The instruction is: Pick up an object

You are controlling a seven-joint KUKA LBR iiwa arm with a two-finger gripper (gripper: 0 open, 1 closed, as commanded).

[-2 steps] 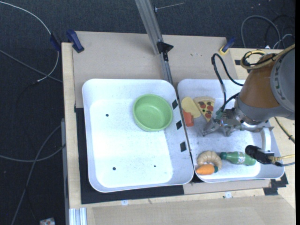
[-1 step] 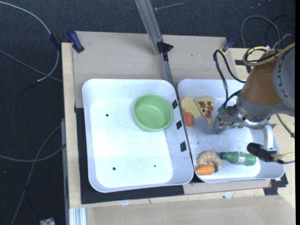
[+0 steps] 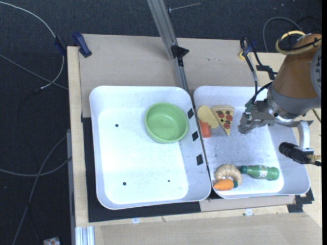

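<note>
I'm looking down at the gripper [image 3: 245, 125] hanging over the right bin [image 3: 265, 149], right of centre, just beside the pizza slice [image 3: 224, 118]. The slice is a pale wedge with red dots, lying at the bin's upper left next to a yellow piece [image 3: 206, 115] and an orange-red bit [image 3: 205, 129]. Can't tell if the claw's apart or together.
</note>
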